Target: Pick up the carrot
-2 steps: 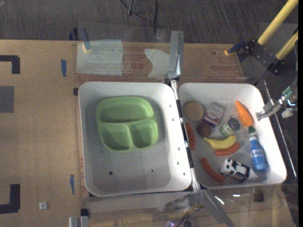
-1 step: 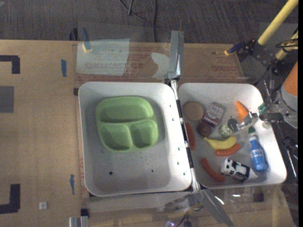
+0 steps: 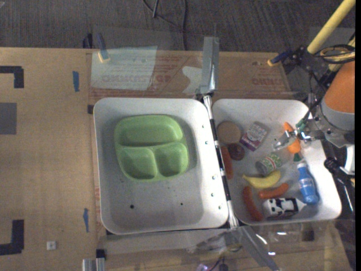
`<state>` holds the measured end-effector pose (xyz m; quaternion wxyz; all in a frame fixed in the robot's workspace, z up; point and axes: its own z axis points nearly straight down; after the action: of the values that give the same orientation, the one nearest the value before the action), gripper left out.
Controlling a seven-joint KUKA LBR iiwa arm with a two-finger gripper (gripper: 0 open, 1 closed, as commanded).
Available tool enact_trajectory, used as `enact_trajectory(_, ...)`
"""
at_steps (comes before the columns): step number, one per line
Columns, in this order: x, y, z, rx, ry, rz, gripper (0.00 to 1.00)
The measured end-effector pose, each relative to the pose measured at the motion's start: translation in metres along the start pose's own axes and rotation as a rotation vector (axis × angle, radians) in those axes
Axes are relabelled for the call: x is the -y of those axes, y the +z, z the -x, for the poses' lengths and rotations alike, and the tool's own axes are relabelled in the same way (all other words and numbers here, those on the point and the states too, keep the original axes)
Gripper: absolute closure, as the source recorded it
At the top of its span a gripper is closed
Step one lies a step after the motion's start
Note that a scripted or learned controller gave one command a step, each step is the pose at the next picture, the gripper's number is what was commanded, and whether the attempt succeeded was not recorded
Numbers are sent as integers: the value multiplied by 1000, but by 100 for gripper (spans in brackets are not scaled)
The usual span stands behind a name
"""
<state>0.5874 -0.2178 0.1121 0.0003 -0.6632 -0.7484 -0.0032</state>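
Two white bins sit side by side on the counter, and the carrot lies in the right bin, near its right wall and toward the far edge. You see the gripper of the arm directly at the carrot, so I judge the step in hand is the approach or the closing for the grasp. I cannot tell whether the jaws are spread or pressed together; the metal parts there are too small and blurred. Also it is not clear if the carrot is between them, so do not count it as held.

For the next move you need the jaws on both sides of the carrot, then a straight lift.

Room is limited. A can lies just beside the carrot on the near side, and a blue bottle is near it along the right wall. A banana, two sausages and a small box crowd the rest of this bin. The right wall is close, so side motion has little space; upward is free. The left bin carries a green tray and has much bare floor.
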Motion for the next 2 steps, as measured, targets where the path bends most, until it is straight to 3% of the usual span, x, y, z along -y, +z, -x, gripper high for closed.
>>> enact_trajectory(1, -36, 26, -2, -8, -11, 2, 0)
enact_trajectory(2, -37, 14, 1, 3, -12, 4, 100)
